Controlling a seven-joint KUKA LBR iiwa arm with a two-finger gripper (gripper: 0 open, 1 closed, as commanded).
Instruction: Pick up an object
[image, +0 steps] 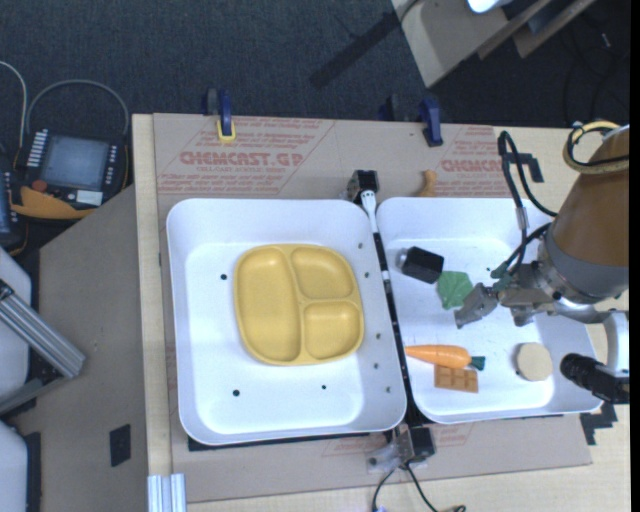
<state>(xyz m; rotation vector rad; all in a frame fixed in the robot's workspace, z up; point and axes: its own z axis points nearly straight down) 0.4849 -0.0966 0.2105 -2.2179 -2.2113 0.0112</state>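
Since the tool (478, 307) – whose grip I cannot tell – hovers beside the green piece (455, 288), a descent may nudge it away.

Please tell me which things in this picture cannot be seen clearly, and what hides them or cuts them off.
1. Gripper, camera view: too small and blurred against the white right bin to tell its jaws' state.
2. Small black block: too small to identify.
3. Crumpled green piece: shape unclear, gripper overlaps its edge.
4. Brown waffle-like square: partly covered by the orange toy carrot.
5. Arm: cut off by the right edge.
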